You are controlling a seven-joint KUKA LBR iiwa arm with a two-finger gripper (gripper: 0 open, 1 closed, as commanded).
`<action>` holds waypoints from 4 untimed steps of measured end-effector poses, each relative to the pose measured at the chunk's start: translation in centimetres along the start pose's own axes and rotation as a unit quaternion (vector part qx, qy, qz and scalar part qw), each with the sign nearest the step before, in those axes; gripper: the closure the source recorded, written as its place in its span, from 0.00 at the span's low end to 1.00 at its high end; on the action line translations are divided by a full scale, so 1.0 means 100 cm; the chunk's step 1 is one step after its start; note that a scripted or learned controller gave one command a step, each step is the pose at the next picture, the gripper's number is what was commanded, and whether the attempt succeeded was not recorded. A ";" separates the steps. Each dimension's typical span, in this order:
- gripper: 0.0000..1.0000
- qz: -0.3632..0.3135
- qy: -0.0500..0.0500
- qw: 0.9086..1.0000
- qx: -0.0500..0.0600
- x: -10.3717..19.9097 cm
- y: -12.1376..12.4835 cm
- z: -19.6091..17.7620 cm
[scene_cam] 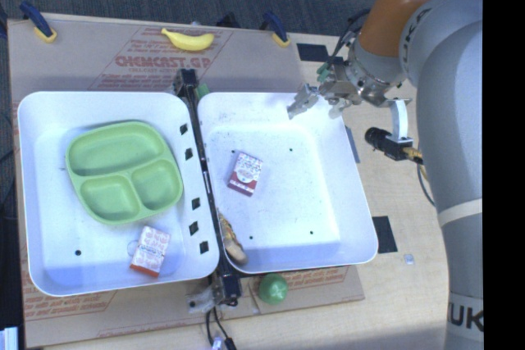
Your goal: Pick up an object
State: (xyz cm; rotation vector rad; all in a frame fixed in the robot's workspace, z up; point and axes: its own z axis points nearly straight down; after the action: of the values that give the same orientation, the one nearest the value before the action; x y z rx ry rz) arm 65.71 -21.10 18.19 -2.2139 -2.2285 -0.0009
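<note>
A small red and white box [245, 174] lies flat in the right bin [328, 209], left of its middle. A second box of the same kind [150, 250] sits in the left bin [41, 201] near the front wall. My gripper [317, 104] hangs over the back right corner of the right bin, well behind and to the right of the nearer box. It is open with nothing between its fingers [297, 104].
A green divided plate [125, 170] lies in the left bin. A brownish item [232, 243] rests in the right bin's front left corner. A green ball [273, 288] sits in front of the bins, and a yellow banana [188, 38] behind them.
</note>
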 end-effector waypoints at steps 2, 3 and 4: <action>1.00 -0.003 0.000 1.000 0.002 0.002 0.000 0.074; 0.00 -0.003 0.000 1.000 0.002 0.002 0.000 0.075; 0.00 0.001 0.000 1.000 0.001 0.012 -0.066 0.053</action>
State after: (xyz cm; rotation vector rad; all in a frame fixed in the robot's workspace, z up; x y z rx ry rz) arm 59.06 -19.96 12.89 -2.2145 -2.2264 0.0030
